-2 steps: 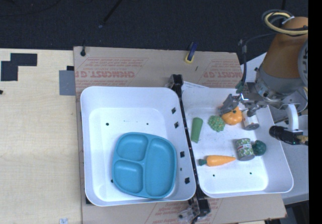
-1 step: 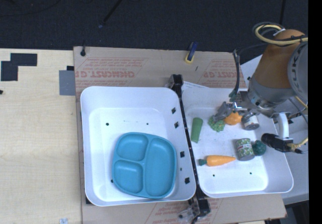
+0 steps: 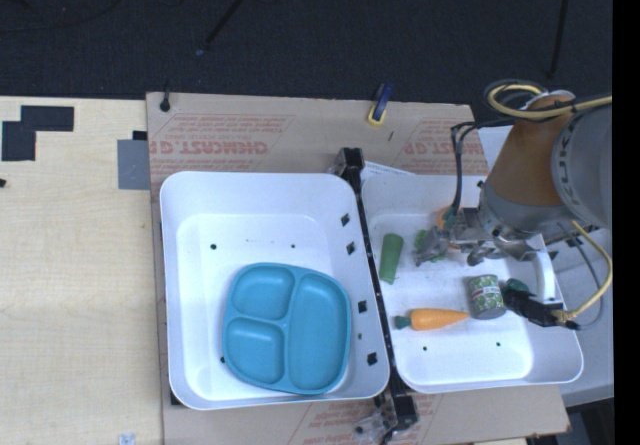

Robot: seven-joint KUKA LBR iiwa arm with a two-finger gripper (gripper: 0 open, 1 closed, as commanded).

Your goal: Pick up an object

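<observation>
— Starting at the left, what sits in the left bin (image 3: 190, 233)?

— One blue divided plate (image 3: 288, 328), three compartments, lying flat toward the bin's near right part, its edge close to the wall shared with the other bin. Both bins rest on a sheet of cardboard (image 3: 250, 138) with red print, and a blue-and-yellow clamp (image 3: 379, 105) grips the cardboard's far edge.

— And the right bin (image 3: 480, 368)?

— Nearest the shared wall a green cylinder (image 3: 390, 258) lies lengthwise, a little tilted. Nearer the camera a toy carrot (image 3: 437, 318) lies on its side, green top toward the left, orange body toward the right. Just right of its tip stands a small green-labelled can (image 3: 485, 296), close to the carrot but whether they touch is unclear.

— Where is the gripper (image 3: 447, 245)?

— Low in the right bin's far half, between the green cylinder and the can, above the carrot in the view. Its fingers look spread apart, with nothing seen between them. The grey arm with its orange band (image 3: 530, 163) enters from the right, cables looping around it
</observation>
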